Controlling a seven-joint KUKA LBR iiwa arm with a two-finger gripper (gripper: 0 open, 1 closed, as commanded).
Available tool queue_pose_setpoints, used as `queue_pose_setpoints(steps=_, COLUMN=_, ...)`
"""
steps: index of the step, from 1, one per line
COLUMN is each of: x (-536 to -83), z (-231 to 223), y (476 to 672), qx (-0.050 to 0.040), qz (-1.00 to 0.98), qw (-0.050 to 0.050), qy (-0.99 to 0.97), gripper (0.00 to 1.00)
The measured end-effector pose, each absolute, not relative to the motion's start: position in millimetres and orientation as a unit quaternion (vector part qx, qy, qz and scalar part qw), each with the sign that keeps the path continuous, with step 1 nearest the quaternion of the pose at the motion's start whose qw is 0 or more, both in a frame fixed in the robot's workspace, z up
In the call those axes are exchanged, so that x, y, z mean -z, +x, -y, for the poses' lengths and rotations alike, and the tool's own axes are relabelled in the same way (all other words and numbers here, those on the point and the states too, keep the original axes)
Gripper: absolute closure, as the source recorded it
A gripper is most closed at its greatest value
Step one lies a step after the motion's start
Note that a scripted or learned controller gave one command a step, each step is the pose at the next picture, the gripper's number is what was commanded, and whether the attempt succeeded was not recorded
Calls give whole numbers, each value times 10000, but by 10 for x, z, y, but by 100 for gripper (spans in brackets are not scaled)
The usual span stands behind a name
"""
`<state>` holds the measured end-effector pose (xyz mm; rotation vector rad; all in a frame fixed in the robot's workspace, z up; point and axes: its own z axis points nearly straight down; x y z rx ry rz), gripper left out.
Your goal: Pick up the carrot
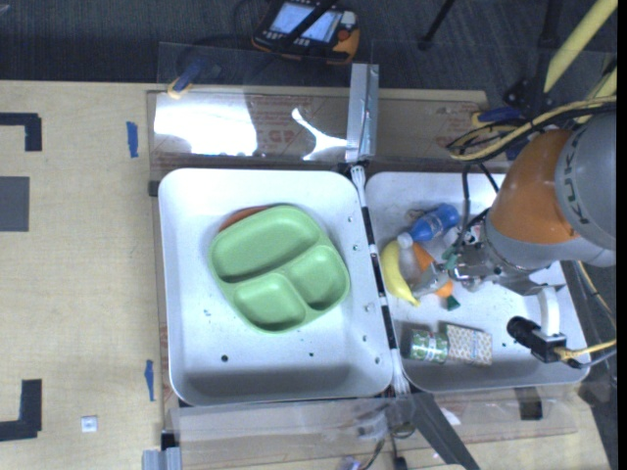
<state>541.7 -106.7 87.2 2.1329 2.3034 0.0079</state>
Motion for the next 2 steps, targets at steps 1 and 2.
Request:
queue_pose_setpoints(steps=1, x=-977, z=1067, y=5427, qx=-40, qz=-7333, qw=21, qy=6799, gripper=100)
queue_pose_setpoints(steps=2, x=-2318, z=928, y=4849, qx=2, qz=-7439, qw=1, qy=6683, gripper=100)
